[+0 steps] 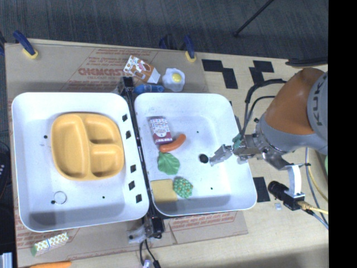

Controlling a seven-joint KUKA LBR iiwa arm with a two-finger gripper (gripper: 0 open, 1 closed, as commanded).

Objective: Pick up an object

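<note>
From my feed, the gripper (211, 157) sits low over the right bin (223, 108), toward its right half, and I cannot tell how it is set; nothing shows held in it. The nearest items lie to its left, well apart from it: a sausage (172, 143) lying at a slant, its upper end just below a small red-and-white packet (159, 129), and a green leafy piece (168, 163) just under the sausage. Nearer the front wall, a green speckled piece (183, 187) rests against a yellow block (162, 190) in the bin's front left corner. Behind the gripper, the grey wrist and orange band of the arm (290, 113) come in over the bin's right rim. The left bin (28, 155) holds a yellow divided tray (88, 145). Outside the bins, on the cardboard at the back, a printed packet (137, 68) and a yellow-and-white egg-like toy (174, 79) sit near the right bin's far left corner.
</note>
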